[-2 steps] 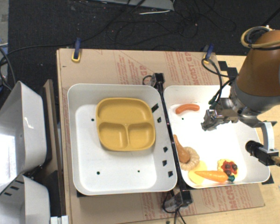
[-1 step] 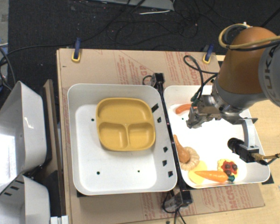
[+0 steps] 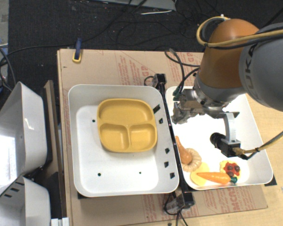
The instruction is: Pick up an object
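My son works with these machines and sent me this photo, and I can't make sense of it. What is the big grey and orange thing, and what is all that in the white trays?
The grey and orange thing is a robot arm reaching in from the right, photographed by one camera fixed above the bench and looking down at a slant. At its end is a gripper, the part meant to pick things up; it hangs over the right bin near the divider between the bins. The left bin holds a yellow divided plate. Near the front of the right bin lie toy foods: a shrimp, a carrot and a small red and yellow piece. I see nothing held by the gripper.
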Tool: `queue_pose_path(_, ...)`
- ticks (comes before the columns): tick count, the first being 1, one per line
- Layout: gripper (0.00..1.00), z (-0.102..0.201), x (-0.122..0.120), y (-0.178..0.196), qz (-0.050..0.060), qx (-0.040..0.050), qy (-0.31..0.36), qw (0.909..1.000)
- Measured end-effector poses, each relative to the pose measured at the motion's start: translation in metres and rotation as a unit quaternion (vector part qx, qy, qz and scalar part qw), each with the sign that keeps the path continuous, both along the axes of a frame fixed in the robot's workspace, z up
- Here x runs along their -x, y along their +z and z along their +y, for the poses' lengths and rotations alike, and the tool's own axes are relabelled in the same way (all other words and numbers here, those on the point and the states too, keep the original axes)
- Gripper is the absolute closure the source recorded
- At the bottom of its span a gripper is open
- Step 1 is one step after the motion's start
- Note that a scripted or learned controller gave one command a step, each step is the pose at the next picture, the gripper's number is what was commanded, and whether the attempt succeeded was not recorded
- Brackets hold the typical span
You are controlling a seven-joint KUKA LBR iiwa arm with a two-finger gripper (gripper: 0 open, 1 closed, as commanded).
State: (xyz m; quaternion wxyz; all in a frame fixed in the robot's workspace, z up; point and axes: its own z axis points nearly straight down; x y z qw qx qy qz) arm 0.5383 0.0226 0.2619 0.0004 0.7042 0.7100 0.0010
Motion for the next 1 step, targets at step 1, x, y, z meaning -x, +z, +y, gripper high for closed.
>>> queue_pose_path(1,1.0,0.0465,-0.0187,0.0013,0.0,0.0002,-0.001,1.0)
